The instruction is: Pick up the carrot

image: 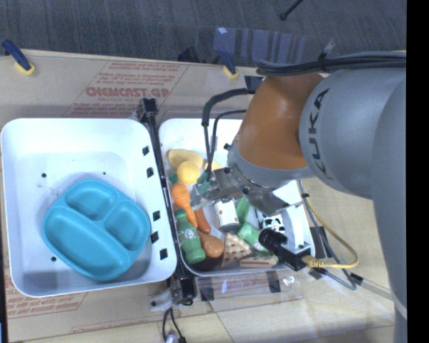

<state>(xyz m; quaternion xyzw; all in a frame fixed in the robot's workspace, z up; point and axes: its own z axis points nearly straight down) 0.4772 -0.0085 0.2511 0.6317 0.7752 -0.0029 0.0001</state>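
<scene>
The carrot [184,200] is orange and lies slantwise along the left side of the right bin [173,133], just below a yellow lemon. My gripper [210,186] hangs low in that bin under the big grey and orange wrist. It is close to the carrot's upper right side. The wrist and clutter hide its tips, and nothing shows as lifted with it.
Around the carrot lie a yellow banana and lemon [186,168], a green bottle [191,240], a brown piece [214,246], a pizza slice [237,249] and a small white box [228,216]. The left bin [28,138] holds a blue divided plate [96,228].
</scene>
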